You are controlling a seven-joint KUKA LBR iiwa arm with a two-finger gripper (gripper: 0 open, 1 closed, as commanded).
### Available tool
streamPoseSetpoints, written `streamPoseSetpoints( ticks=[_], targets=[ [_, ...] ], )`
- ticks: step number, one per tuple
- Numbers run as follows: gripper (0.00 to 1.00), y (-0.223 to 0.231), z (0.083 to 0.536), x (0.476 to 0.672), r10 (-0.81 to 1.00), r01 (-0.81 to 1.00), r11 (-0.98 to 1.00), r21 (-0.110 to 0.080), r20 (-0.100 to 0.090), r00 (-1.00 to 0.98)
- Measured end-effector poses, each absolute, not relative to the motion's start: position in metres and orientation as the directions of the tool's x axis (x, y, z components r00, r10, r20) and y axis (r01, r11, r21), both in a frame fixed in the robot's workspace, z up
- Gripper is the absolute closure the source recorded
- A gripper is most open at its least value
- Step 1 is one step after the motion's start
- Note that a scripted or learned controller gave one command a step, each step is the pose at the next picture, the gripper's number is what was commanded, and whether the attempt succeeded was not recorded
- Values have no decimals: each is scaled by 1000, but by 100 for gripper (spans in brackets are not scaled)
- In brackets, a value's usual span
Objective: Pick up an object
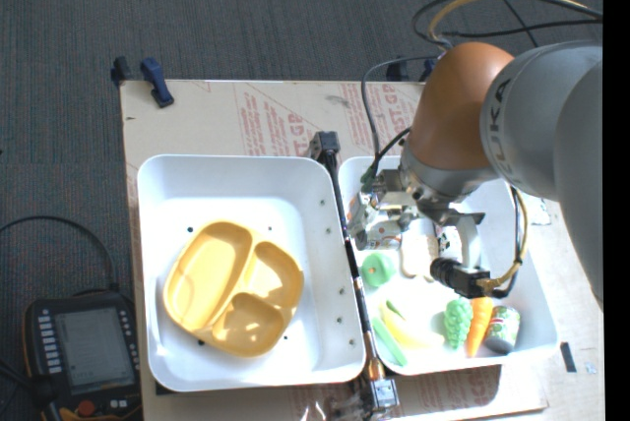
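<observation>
While the arm hangs low over the right bin, whether its fingers are spread or closed cannot be told

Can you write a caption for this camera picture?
Robot arm over right bin of toy food; yellow tray in left bin.

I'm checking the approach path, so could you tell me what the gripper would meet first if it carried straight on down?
Probably the right bin's white floor beside the round green toy; depth under the gripper is unclear.
</observation>
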State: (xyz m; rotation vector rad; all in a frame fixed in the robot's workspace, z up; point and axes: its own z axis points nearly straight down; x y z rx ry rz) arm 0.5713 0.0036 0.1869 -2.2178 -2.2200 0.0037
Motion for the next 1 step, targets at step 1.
streamPoseSetpoints(
  ticks=[1],
  targets=[
    [100, 46, 198, 644, 1000, 1000, 7, -2, 1, -7]
  ],
)
